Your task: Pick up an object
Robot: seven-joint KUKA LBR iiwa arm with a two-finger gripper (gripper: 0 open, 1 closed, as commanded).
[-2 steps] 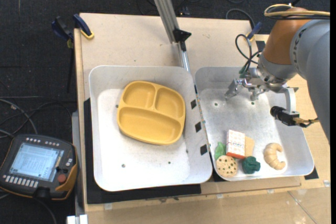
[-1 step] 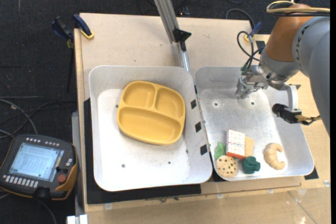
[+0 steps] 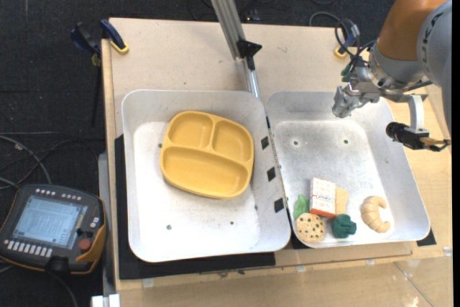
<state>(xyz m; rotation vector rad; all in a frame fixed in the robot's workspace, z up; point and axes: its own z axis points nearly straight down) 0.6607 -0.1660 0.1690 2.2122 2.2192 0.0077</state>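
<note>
The claw (image 3: 343,103) hangs over the right bin's (image 3: 359,154) far edge, its grip impossible to judge. Small toy foods cluster at the near edge: a croissant (image 3: 376,213), likely light and rigid, seems best pinched across its middle.

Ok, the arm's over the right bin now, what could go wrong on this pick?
The items are bunched at the right bin's near edge: box, cookie, green piece and croissant. The pincer hangs at the far end, so it may close on nothing. Tight packing could make it nudge neighbours or jam against the bin wall.
</note>
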